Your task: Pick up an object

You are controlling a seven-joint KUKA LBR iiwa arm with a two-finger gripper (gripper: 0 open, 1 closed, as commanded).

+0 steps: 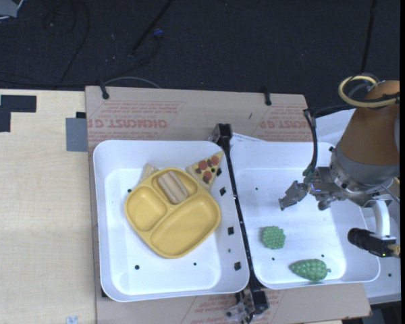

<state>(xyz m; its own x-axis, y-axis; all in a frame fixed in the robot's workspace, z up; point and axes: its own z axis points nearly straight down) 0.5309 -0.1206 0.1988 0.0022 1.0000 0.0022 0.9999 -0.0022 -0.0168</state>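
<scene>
Right now the end effector (pixel 298 196) hangs over the right bin (pixel 364 272), above its upper middle, reaching in from the right on the grey arm (pixel 368 140) with its orange band. Whether it is released or clenched cannot be told from this slant, and nothing can be seen caught in it. Just below it, apart from it, a round green bumpy object (pixel 273 237) lies on the bin floor, and further toward the near edge sits a longer green bumpy object (pixel 309 269), the two near each other but not touching. Across the black divider (pixel 233 208), the left bin (pixel 115 275) carries a yellow compartment plate (pixel 179 225), tilted on the diagonal, with a tan ridged piece (pixel 172 185) resting in its upper compartment. Beside the plate's upper right edge lies a pizza-slice toy (pixel 208 168). Both bins rest on brown cardboard (pixel 189 113) on the pale worktop (pixel 34 214).
</scene>
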